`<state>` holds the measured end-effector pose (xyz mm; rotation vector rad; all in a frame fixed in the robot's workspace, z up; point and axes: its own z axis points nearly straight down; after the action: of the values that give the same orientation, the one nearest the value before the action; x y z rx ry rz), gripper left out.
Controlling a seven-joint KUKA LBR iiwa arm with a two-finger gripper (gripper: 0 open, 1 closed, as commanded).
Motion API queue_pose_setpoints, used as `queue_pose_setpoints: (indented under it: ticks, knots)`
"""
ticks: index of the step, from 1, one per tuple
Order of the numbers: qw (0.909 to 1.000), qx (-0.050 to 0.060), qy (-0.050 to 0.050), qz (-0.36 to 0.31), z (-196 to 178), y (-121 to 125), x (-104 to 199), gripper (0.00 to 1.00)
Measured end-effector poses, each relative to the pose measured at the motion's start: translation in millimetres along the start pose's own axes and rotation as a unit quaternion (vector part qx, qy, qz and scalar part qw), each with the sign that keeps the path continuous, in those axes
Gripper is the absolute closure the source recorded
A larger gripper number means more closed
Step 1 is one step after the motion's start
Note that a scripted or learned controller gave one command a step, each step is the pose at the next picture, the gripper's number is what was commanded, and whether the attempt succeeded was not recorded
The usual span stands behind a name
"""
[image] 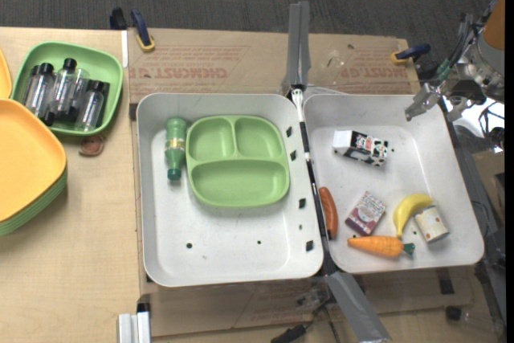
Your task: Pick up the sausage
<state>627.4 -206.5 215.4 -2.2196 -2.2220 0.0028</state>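
The sausage is a slim red-orange link lying lengthwise against the left wall of the right bin, towards the front. My gripper hangs over that bin's back right corner, well away from the sausage, up and to its right. Its fingers are spread open with nothing between them.
The right bin also holds a milk carton, a pink packet, a banana, a carrot and a small tan cup. In the left bin are a green divided plate and a green bottle.
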Motion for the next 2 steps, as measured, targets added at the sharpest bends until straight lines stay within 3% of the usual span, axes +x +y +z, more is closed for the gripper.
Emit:
queue_pose_setpoints:
  ticks: [1,2]
  knots:
    - [1.0,0.0,-0.001,-0.002,-9,0,0,1.0]
    - [0.9938,0.0,0.0,-0.111,-8,-67,14,1.0]
